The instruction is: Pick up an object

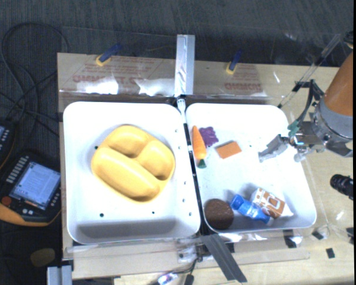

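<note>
The gripper (pixel 283 148) is seen over the right bin (pixel 296 177), nothing between its fingers; whether they are spread cannot be told. An orange block (pixel 228 150) lies just left, untouched

End effector (pixel 277 149) over the right bin (pixel 296 183), orange block (pixel 228 149) just left of it, carrot (pixel 198 145) beyond, blue bottle (pixel 249 209) and carton (pixel 269 202) below it
</note>
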Controlling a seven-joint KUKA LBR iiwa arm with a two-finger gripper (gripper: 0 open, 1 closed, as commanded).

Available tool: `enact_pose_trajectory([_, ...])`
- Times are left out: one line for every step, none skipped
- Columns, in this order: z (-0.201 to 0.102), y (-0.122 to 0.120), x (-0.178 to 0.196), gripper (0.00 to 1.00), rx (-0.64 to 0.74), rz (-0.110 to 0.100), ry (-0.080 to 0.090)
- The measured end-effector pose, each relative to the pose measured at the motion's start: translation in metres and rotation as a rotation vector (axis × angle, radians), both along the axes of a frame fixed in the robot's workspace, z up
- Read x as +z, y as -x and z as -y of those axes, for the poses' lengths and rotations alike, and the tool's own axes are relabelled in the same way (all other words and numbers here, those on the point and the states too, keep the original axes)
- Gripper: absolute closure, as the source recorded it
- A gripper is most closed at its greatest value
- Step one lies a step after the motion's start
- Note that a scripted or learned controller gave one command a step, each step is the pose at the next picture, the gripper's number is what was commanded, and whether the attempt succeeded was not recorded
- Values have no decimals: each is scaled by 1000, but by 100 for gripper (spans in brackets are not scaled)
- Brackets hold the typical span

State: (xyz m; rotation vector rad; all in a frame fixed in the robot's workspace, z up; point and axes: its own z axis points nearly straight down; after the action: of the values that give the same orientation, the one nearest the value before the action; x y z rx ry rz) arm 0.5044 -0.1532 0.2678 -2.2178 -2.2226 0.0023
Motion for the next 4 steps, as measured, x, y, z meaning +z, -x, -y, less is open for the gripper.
enact_pose_trajectory([12,11,-90,0,61,0,-2])
enact_pose_trajectory([-12,17,-178,0,90,13,3])
enact_pose_trajectory([25,-43,-179,0,198,13,2])
enact_pose_trajectory([-1,-106,-141,0,227,2,1])
